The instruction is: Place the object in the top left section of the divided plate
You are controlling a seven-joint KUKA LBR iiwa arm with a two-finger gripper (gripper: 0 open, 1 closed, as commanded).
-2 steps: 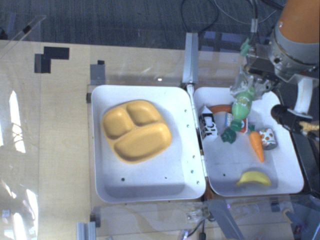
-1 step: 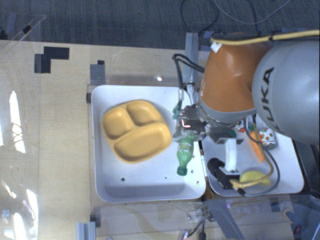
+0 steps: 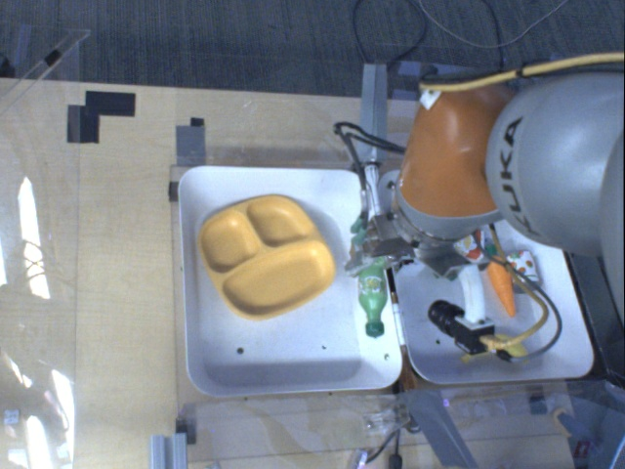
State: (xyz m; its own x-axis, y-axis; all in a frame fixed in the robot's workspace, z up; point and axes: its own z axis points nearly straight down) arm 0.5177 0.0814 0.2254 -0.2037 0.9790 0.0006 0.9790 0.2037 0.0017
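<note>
Camera view: the tool (image 3: pixel 369 262) is grasping a green bottle (image 3: pixel 372 301), which is hanging neck-down over the right edge of the left bin (image 3: pixel 293 369), ready for carrying leftward. The yellow divided plate (image 3: pixel 266 254) is lying flat in that bin, its top left section facing up to receive the bottle.

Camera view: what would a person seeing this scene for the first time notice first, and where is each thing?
The yellow divided plate stands out in the left bin, its three sections holding nothing. The big grey arm with its orange band reaches in from the right over the seam between the bins. Under it a green bottle lies at the left bin's right edge, and an orange carrot lies in the right bin.
</note>
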